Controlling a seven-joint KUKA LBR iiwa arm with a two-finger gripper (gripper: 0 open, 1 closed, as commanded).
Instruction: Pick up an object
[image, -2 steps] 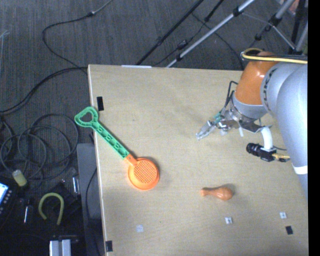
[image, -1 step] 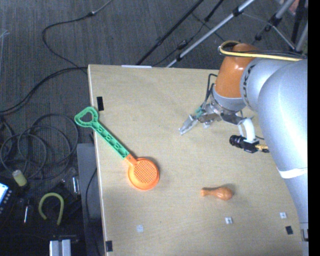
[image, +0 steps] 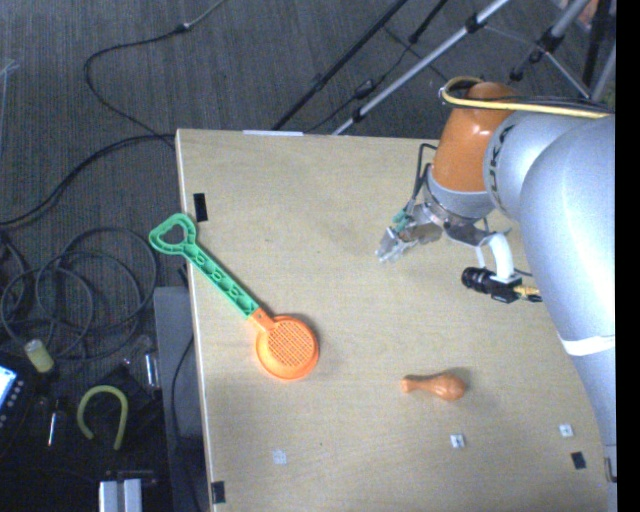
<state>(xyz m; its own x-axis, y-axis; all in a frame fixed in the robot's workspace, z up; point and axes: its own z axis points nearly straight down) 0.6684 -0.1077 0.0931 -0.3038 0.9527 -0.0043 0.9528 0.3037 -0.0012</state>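
**Tan bench surface with strainer, gourd-shaped piece and arm**

Tan, wood-coloured bench top (image: 330, 200) is what I see from the overhead camera view, and two loose things lie flat on it.

Task object (a): a plastic strainer scoop (image: 240, 296) with a long green perforated handle and a round orange mesh head. Its long axis runs on a diagonal, from the looped green handle end at the upper left, close to the left edge of the surface, down to the orange head at the lower right. The head therefore points toward the lower right, and the handle loop toward the upper left. It lies in the left half of the surface, well apart from the arm.

Object (b): a small orange gourd-shaped piece (image: 436, 385), lying on its side with its long axis nearly horizontal. The narrow neck points left and the bulbous end points right. It lies near the lower middle of the surface, to the right of the strainer head and apart from it.

Arm: the grey arm with its orange band (image: 470, 150) reaches in from the right. The gripper (image: 392, 247) hangs above bare surface in the upper right area, pointing down and to the left, with nothing between its fingers. I cannot tell from this view whether it is released or clenched.

Off the bench, at the left, dark cables (image: 70, 270) lie looped on the carpeted floor.
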